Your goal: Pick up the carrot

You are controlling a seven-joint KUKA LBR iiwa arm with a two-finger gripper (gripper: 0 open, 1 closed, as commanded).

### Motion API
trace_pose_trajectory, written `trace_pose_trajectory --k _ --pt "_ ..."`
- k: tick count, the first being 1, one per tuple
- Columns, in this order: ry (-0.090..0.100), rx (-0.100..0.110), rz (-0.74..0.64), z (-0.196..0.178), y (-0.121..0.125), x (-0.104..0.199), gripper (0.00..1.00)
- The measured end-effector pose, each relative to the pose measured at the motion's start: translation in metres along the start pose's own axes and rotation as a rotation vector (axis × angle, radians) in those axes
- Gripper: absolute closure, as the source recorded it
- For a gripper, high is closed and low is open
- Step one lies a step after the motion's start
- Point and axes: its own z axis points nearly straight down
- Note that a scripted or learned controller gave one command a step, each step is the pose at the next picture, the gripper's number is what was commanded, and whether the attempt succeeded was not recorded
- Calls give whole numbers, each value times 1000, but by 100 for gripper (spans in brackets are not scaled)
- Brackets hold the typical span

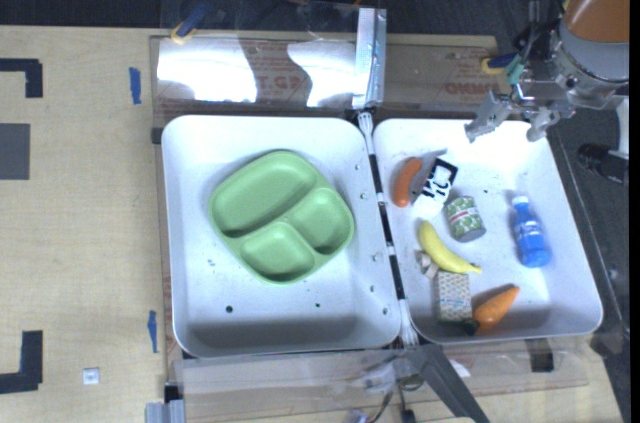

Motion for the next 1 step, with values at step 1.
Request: trace_pose_trajectory --k 1 --pt "0 -1 99 141 -25 14 0"
